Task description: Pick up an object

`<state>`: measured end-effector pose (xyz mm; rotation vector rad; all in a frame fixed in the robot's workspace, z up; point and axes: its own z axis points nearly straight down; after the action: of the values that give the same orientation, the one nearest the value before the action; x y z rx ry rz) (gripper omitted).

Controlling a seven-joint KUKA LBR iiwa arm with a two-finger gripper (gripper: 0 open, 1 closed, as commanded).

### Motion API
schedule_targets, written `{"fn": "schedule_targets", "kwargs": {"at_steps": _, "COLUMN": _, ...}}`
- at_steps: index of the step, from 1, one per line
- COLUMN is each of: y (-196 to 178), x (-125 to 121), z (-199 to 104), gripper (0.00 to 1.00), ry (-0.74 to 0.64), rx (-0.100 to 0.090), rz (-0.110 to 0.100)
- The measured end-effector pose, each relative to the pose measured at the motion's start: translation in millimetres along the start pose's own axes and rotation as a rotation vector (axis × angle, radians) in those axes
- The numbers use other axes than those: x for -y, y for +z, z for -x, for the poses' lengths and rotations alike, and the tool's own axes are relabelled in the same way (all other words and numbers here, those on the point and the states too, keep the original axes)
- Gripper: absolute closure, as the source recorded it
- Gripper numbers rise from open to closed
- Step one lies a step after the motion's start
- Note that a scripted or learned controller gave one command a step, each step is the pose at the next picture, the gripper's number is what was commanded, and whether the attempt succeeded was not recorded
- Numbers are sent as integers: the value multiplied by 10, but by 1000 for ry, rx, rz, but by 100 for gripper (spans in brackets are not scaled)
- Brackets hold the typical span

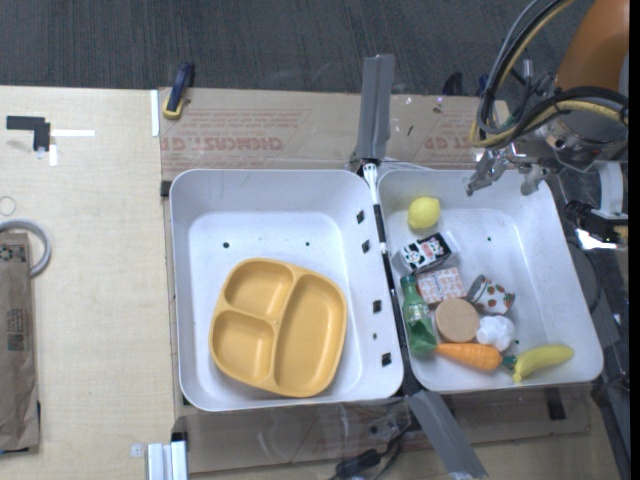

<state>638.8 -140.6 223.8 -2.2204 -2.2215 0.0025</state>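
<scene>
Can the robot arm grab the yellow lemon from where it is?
Probably yes. The gripper hangs over the right bin's far corner, and the lemon sits alone near the back, apart from the crowded pile nearer the front. Nothing lies on top of it.

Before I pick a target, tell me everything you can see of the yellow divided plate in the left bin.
The yellow divided plate looks like matte plastic, a rounded rectangle with three compartments: two smaller ones on the left and one long one on the right. It lies flat and right way up, turned slightly askew, on the floor of the left bin, towards the front. Its compartments hold nothing.
</scene>
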Motion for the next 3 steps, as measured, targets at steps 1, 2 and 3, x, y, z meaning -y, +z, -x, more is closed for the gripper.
{"fn": "schedule_targets", "kwargs": {"at_steps": 1, "y": 743, "x": -5, "z": -471, "gripper": 0, "ry": -271, "rx": 1, "rz": 1}}
{"fn": "schedule_targets", "kwargs": {"at_steps": 2, "y": 1164, "x": 556, "z": -292, "gripper": 0, "ry": -588, "rx": 8, "rz": 34}}
{"fn": "schedule_targets", "kwargs": {"at_steps": 3, "y": 328, "x": 498, "z": -510, "gripper": 0, "ry": -159, "rx": 1, "rz": 0}}
